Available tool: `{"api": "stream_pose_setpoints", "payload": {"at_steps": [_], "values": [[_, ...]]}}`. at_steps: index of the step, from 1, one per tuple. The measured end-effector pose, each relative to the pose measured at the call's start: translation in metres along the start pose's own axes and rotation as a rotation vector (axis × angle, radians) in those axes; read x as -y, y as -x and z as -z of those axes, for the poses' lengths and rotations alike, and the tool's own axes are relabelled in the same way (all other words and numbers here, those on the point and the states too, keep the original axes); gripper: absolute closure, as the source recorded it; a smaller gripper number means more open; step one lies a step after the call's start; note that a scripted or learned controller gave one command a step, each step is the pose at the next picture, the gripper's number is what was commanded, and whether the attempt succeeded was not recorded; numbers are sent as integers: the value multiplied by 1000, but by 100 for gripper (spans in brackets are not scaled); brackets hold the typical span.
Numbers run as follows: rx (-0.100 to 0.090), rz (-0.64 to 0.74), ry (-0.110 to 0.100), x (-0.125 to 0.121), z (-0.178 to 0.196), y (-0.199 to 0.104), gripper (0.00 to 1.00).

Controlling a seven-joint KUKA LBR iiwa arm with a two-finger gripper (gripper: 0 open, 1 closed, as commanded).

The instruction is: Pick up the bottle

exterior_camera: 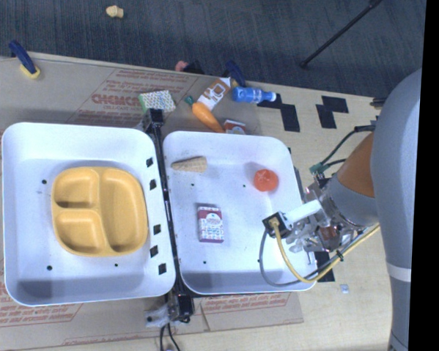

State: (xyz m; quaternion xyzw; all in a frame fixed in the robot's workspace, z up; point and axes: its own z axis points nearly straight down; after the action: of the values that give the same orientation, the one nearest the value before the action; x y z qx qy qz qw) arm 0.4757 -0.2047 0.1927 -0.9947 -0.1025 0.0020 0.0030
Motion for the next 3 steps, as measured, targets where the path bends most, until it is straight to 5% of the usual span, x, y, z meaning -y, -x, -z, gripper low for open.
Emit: {"api": "stream_pose_setpoints", "payload": {"at_steps": [3], "values": [[0, 38, 0, 18, 7, -4, 100]]}}
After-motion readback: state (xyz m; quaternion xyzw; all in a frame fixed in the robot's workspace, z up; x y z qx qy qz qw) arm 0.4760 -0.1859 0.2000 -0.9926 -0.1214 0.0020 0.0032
